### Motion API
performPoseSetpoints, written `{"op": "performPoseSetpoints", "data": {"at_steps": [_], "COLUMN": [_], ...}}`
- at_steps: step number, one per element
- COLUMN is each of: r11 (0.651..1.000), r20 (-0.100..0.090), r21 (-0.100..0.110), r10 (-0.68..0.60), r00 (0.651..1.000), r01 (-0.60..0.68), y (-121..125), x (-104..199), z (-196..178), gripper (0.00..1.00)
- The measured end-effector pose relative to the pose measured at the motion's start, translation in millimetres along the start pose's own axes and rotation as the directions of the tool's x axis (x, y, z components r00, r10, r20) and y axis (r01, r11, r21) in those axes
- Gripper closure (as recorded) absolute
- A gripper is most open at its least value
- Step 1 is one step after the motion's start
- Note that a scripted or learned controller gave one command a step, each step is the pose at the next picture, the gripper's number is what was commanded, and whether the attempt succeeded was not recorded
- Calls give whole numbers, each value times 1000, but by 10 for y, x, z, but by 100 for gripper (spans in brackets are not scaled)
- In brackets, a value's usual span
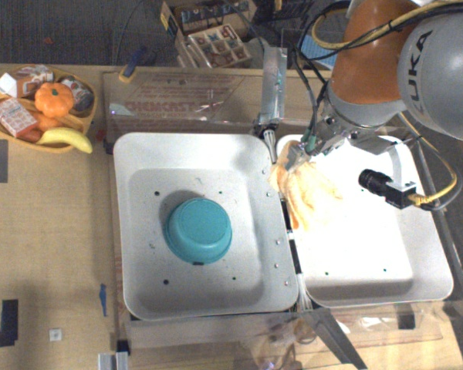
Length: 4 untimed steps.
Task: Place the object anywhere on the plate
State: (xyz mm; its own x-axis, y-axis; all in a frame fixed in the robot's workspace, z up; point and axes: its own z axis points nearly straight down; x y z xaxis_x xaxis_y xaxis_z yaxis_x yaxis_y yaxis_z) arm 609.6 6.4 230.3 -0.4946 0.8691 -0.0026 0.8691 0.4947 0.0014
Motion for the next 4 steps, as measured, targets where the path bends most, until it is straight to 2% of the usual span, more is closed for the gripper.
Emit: {"op": "performPoseSetpoints", "data": {"at_steps": [1,2,3,4], "r11": [922,700,494,490], "r20": [-4,2,3,3], "r21": [1,-4,-5,-5], "r10": [-387,-714,-869,-872], "r00": [922,700,495,490], "r01": [387,714,869,872], "y": [202,550,927,1121], "x": [353,726,1119,1605], "z": [71,-11,26,61], "gripper": [100,100,100,100]}}
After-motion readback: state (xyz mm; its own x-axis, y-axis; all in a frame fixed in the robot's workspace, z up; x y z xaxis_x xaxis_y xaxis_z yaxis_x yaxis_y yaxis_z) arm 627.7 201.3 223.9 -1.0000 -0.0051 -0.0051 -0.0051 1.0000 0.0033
